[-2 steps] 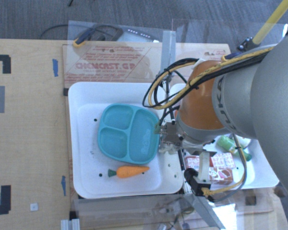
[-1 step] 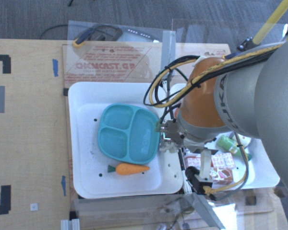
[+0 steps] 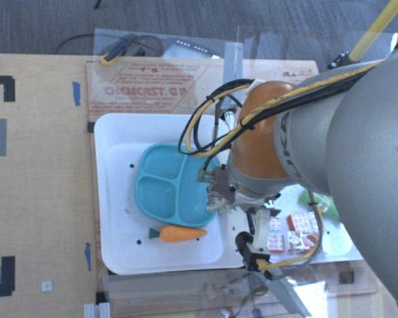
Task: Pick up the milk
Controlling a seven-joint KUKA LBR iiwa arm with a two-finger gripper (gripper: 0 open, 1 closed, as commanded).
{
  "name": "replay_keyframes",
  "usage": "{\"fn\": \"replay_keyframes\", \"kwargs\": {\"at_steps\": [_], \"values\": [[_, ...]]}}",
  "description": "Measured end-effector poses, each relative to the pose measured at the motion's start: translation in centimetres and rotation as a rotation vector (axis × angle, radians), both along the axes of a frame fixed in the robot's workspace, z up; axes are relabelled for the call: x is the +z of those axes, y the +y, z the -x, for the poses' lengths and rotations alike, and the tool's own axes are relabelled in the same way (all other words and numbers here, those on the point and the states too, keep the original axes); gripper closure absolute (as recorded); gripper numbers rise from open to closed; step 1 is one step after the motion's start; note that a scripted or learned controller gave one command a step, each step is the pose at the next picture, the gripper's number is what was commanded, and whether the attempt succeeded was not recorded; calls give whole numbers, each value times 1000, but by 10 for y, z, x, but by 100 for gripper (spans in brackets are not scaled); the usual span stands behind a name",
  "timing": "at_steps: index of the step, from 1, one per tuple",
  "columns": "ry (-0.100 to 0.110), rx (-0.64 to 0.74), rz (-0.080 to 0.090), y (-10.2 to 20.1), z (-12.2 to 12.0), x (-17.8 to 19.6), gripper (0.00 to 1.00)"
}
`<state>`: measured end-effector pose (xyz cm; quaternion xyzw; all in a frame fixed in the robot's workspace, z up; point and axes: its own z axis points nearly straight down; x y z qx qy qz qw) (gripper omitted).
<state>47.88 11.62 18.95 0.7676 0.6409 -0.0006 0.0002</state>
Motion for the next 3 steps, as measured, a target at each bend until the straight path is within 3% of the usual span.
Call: {"fn": "replay_keyframes", "kwargs": {"at_steps": [1, 2, 3], "values": [[-8, 377, 1, 27, -17, -82, 100], [-3, 719, 0, -7, -13, 55, 100], [2, 941, -2, 9, -7, 24, 100]]}}
